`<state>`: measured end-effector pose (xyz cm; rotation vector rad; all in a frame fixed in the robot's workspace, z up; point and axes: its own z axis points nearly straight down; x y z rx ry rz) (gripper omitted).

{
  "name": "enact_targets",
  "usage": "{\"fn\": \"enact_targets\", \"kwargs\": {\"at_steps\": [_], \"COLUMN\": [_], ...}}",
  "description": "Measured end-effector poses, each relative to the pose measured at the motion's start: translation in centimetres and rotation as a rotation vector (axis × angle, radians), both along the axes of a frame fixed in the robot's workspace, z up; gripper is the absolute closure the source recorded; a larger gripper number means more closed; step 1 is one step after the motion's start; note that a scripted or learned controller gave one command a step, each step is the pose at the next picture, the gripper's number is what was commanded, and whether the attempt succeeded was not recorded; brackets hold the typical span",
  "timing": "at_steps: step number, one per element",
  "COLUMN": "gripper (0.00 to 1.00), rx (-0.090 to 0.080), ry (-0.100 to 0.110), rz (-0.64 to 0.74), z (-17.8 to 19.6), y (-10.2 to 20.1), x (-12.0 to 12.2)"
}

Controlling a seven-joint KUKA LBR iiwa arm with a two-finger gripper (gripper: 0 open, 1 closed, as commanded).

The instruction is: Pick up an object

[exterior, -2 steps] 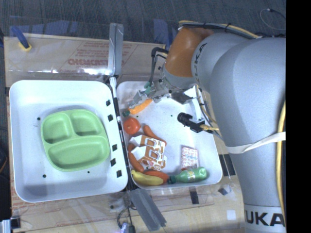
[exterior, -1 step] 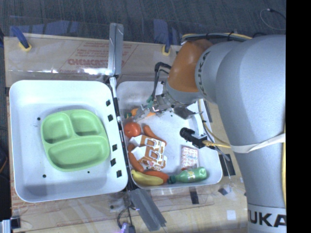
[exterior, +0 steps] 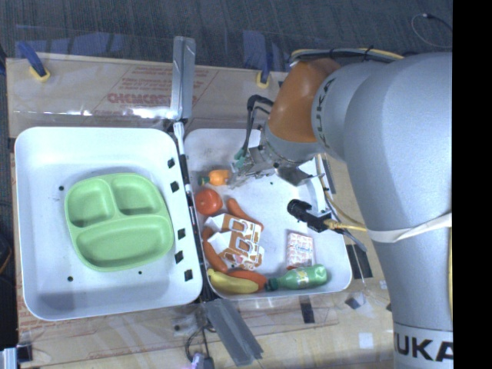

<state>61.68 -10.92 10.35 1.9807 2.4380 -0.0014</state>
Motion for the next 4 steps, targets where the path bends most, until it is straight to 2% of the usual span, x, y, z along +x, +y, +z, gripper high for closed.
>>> {"fn": "enact_targets", "kwargs": {"at_steps": [1,2,3,4], "gripper": [0.00,0.00,1.00,1.00], "rx": [0.000,0.002,0.001,0.000], "ry": [0.000,0.005,0.005,0.000], "rz": [0.000,0.094,0.098,-0.017], "z": [0.0,0.1,1.2,-1.1], "y": [0.0,0.6,0.6,-0.8], "x": [0.0,-0.5,-0.5,1.8]}}
